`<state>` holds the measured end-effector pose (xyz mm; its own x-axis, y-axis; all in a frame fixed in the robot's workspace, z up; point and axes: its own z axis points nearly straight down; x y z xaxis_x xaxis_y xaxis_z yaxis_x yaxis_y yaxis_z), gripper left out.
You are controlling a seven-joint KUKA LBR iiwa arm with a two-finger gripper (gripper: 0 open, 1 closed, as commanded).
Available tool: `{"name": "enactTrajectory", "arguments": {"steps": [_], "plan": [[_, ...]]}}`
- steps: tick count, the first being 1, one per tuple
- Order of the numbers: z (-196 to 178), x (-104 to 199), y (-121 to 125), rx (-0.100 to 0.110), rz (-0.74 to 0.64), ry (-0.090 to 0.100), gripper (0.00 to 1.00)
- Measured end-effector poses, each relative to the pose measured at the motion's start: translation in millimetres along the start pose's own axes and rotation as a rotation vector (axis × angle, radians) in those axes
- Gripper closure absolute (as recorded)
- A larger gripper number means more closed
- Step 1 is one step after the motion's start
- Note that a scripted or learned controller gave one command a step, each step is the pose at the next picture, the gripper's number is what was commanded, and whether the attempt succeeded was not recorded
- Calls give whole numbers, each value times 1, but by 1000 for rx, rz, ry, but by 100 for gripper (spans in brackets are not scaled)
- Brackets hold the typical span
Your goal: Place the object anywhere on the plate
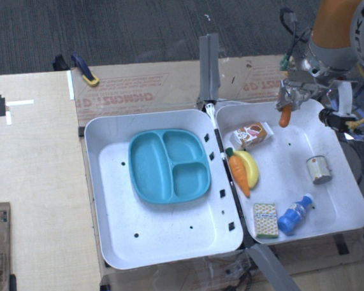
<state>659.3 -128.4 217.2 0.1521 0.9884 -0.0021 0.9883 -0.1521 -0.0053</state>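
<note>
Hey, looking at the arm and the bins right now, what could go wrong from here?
The gripper holds a small orange object by its top end, so it may slip during the carry. The route to the blue plate in the left bin crosses the divider between the bins, which a low-hanging object could clip. The plate's raised ridges might let it roll off on release.

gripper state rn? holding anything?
Gripper: shut on a small orange sausage-shaped object, which hangs from it over the far edge of the right white bin.
</note>
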Motion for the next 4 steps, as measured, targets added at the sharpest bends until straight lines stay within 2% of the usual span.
{"name": "enactTrajectory", "arguments": {"steps": [1,2,3,4], "plan": [[12,62,-74,1,-85,1,100],[18,111,-89,1,-236,0,100],[28,193,-46,0,-233,-1,100],[28,193,-45,0,-232,-1,0]]}}
